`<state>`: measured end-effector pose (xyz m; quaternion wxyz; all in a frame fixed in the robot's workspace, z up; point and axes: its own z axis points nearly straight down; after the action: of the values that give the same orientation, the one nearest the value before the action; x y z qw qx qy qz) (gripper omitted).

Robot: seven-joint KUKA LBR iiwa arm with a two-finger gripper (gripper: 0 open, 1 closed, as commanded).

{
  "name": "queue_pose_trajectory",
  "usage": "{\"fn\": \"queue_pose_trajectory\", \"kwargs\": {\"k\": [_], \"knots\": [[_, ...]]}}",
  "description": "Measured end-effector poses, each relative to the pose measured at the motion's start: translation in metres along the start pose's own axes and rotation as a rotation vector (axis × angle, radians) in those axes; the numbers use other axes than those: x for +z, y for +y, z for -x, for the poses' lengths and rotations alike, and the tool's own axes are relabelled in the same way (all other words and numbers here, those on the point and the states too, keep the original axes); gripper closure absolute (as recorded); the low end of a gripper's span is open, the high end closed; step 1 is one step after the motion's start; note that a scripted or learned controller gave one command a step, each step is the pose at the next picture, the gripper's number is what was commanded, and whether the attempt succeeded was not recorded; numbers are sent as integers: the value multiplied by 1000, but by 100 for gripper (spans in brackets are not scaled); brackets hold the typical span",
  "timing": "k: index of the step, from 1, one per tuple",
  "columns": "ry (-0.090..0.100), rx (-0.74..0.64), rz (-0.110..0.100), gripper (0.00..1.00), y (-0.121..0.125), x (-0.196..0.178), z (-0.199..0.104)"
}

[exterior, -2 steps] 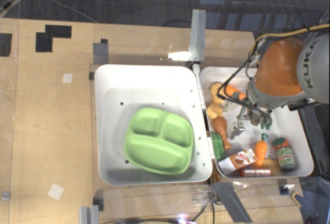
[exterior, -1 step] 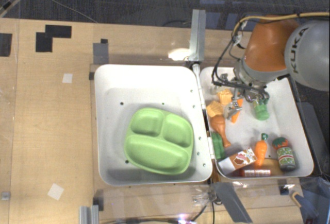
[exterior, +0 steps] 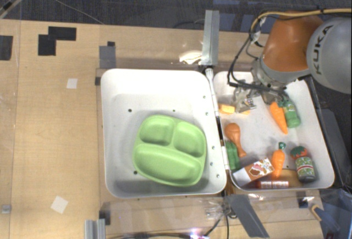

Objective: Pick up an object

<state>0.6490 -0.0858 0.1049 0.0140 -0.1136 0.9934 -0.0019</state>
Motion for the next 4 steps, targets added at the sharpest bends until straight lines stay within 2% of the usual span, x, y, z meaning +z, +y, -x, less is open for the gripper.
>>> {"fn": "queue_pose_trajectory", "kwargs": {"k": [1, 2, 3, 4], "knots": [[4, 125, 2, 100, 18, -119, 33], [18, -205, 8, 100, -5, -45, 22], [11, 99, 3, 100, 15, -146, 31], [21, -310, 10, 100, -56, -54, 1]]}}
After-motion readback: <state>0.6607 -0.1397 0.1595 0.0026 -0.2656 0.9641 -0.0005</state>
